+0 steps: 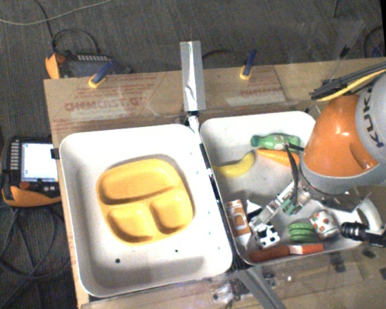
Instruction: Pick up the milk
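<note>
A small black-and-white spotted carton, which I take to be the milk [264,233], lies near the front of the right bin [300,119]. My gripper [274,209] hangs low in that bin, just above and to the right of the carton, reaching in from under the arm's orange band [334,144]. Nothing shows as lifted; the carton rests on the bin floor.
An orange-and-white box [237,216] lies left of the milk. A green item [300,230], a red-spotted white piece [322,223] and a red-and-white flat item [287,250] crowd its right. Banana [238,166], carrot [276,154] and green bottle [274,139] sit behind. The left bin holds a yellow tray [146,197].
</note>
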`<action>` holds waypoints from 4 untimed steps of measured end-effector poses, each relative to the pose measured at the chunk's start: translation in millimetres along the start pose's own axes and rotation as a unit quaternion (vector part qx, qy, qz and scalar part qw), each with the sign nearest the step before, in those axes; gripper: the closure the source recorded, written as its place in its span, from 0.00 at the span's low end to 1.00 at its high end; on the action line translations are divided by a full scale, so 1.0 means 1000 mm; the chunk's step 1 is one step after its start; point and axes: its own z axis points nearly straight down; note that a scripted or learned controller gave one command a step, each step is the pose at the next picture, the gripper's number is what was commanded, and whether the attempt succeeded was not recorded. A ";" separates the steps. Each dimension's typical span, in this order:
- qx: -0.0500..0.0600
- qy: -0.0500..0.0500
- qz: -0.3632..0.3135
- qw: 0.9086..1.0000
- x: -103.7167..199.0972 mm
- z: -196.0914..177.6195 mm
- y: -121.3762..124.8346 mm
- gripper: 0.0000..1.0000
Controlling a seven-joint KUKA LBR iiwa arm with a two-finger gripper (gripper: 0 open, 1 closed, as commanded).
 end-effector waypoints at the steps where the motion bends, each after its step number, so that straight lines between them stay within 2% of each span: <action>1: 0.002 0.000 0.104 0.995 -0.009 0.011 -0.008 0.00; 2: 0.002 0.003 0.103 0.995 -0.007 0.003 -0.006 1.00; 3: 0.003 0.004 0.101 0.995 -0.006 -0.004 -0.005 1.00; 4: 0.003 0.004 0.101 0.995 -0.006 -0.004 -0.005 0.00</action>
